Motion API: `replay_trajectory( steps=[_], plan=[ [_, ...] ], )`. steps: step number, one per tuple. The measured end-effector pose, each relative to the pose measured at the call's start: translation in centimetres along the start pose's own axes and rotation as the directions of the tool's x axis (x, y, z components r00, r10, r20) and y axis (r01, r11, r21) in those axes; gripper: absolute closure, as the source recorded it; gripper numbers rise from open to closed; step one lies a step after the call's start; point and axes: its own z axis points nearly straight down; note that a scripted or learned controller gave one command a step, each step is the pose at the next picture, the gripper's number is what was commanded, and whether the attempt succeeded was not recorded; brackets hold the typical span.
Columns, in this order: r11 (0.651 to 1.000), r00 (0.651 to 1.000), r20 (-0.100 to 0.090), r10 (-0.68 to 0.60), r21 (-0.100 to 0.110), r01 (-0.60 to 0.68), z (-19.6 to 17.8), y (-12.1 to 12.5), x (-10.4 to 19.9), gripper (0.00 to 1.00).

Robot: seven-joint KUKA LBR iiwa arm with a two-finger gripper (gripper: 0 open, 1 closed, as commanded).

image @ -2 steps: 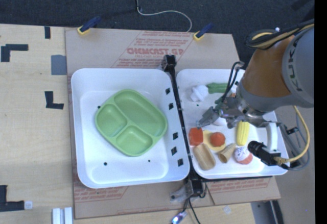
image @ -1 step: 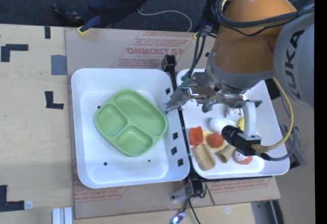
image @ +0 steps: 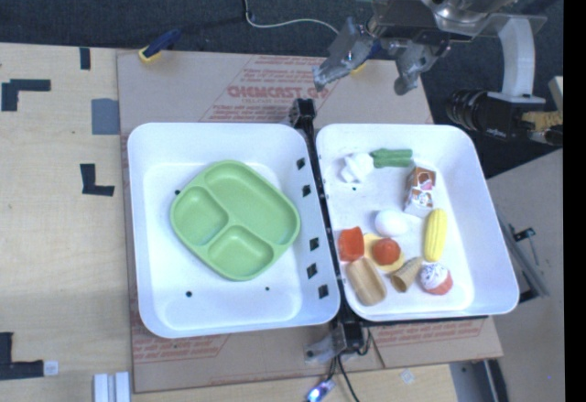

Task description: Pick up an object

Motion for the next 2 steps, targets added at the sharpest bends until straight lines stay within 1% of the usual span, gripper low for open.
replay_trajectory(
  steps=[1, 2],
  plan=[
    [1.000, 1.000, 0.005, -0.004, 0.025, 0.004, 7.1, -3.5, 5.6, 0.00],
    [0.999, 1.000, 0.010, -0.003, 0.033, 0.003, 21.5, -3.8, 12.4, 0.00]
  ],
)
